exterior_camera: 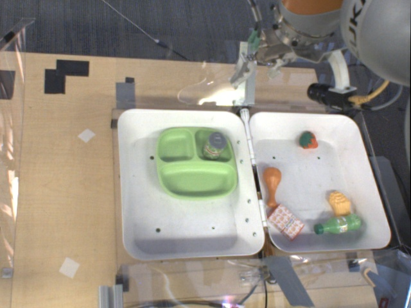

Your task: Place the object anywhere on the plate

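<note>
From my seat I see two white bins side by side, the left bin (138,230) and the right bin (359,172), their inner rims touching along a seam that runs down the middle of the bench (58,191). In the left bin a green plate (192,178) with three compartments sits toward the far half, well clear of the bin's left and near walls, so there is bare white floor in front of it and to its left; its right edge lies close to the seam. A small jar with a dark lid (216,145) stands upright in the plate's far right compartment, so the object rests on the plate already. The right bin holds a red and green fruit (308,140) near the far wall, an orange peg-shaped toy (272,185) just beside the seam, a checked red and white packet (285,222) near the front, a yellow lumpy piece (340,202), and a green bottle (338,224) lying on its side just in front of it; the middle of that bin is open floor. The gripper (247,66) hangs beyond the far rims, about in line with the seam, above the bench and apart from everything in the bins. I see nothing between its parts, and I cannot tell whether it is spread or closed.
</note>
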`<state>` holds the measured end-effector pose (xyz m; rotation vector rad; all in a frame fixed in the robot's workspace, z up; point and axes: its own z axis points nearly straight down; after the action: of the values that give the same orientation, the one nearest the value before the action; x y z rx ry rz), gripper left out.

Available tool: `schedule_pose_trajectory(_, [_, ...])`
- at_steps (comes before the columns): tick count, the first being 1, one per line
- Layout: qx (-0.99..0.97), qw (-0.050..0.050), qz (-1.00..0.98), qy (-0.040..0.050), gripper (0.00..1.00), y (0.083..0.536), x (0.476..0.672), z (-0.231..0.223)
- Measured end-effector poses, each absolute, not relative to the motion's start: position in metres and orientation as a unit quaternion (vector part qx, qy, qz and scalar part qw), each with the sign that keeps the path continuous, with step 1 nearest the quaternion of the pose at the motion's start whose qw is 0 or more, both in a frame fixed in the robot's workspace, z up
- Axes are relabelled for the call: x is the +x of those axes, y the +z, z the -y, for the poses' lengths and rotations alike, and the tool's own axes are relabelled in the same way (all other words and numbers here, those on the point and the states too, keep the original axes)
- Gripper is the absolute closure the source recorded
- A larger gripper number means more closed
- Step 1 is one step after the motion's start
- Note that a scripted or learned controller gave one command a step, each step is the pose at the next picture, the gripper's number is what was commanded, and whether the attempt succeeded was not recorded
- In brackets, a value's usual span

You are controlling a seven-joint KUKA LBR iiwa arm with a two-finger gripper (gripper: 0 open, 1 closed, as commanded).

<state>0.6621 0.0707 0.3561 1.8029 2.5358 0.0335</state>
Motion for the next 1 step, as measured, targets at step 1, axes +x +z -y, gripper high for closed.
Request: schedule_pose_trajectory(1, [0.577, 0.018, -0.816, 0.0127, 1.0, 0.3688, 0.6632, -0.0716])
